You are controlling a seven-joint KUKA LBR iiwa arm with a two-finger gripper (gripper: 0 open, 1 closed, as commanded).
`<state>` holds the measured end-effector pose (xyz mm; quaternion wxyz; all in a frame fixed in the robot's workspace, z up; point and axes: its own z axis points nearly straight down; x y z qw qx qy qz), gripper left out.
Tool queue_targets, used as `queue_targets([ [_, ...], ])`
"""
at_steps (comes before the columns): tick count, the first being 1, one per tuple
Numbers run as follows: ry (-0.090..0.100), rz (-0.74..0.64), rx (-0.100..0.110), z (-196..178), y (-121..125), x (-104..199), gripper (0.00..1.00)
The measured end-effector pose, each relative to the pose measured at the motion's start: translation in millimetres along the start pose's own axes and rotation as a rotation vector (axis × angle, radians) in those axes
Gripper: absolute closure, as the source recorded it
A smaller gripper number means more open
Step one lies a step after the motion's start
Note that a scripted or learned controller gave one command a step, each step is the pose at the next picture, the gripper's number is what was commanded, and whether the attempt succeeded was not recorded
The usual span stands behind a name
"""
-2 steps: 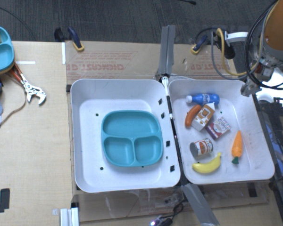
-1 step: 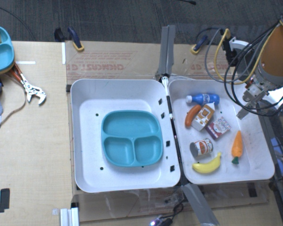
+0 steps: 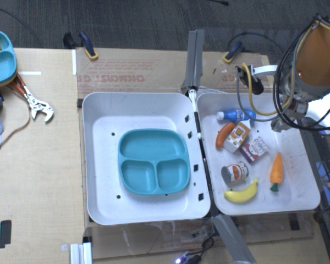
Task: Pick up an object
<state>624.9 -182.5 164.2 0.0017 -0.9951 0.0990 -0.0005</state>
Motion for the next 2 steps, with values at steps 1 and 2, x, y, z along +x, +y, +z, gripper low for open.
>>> queue_targets([
  [1, 0.000, -0.003, 0.004, -9.4, -3.6, 0.7, 1.00],
  [2, 0.002, -0.006, 0.008, -19.2, -7.7, 1.5, 1.00],
])
